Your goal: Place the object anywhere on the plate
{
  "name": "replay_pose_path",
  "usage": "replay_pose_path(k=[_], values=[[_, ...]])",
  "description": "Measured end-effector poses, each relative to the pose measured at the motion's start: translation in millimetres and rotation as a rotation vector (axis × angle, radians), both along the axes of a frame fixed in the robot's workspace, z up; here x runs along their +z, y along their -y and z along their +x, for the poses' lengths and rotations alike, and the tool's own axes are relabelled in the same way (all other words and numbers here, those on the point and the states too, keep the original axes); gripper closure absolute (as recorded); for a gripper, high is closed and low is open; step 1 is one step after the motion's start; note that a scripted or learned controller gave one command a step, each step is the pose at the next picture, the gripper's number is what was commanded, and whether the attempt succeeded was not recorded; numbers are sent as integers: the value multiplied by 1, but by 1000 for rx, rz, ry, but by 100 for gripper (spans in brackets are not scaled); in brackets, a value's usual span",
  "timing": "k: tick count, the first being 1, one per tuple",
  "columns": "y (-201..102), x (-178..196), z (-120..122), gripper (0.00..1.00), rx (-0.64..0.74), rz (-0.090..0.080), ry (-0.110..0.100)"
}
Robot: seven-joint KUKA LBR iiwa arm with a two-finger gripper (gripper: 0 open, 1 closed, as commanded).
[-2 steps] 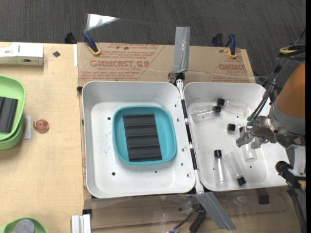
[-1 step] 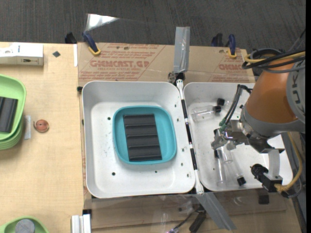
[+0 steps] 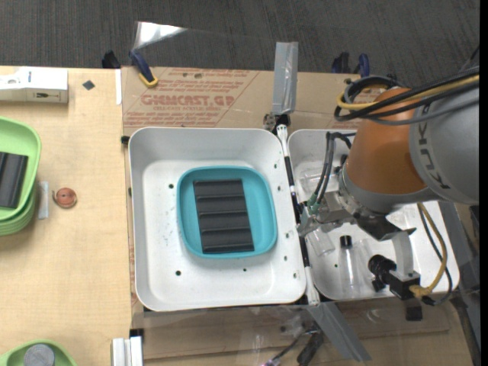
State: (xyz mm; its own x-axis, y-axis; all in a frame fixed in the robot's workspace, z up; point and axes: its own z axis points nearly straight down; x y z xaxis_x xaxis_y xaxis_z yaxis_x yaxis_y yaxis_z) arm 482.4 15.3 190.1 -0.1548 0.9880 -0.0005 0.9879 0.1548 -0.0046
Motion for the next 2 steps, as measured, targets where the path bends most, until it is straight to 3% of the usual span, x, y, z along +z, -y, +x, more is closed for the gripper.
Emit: replay_pose_path(k=[1, 2], values=[[0, 0, 0, 0, 0, 0, 0], [50, 44, 80, 0, 34, -1, 3]])
